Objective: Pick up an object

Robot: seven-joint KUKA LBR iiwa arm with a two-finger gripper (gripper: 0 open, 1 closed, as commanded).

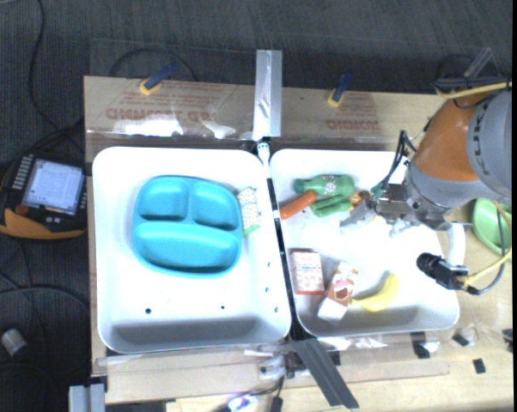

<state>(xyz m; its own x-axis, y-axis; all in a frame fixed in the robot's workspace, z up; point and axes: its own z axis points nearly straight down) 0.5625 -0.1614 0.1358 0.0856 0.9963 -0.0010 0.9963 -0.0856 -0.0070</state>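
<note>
The grey-and-orange arm's pincer (361, 215), its grip state impossible to tell, hangs low in the right white bin (430, 316), just right of the green plastic bottle (325, 185), which lies lengthwise left-to-right beside an orange carrot (296, 203).

a green bottle (325, 184) lies on its side just left of the gripper (363, 216), an orange carrot (297, 203) beside it; banana (377, 293), small carton (342, 287) and red box (307, 272) lie below.
</note>
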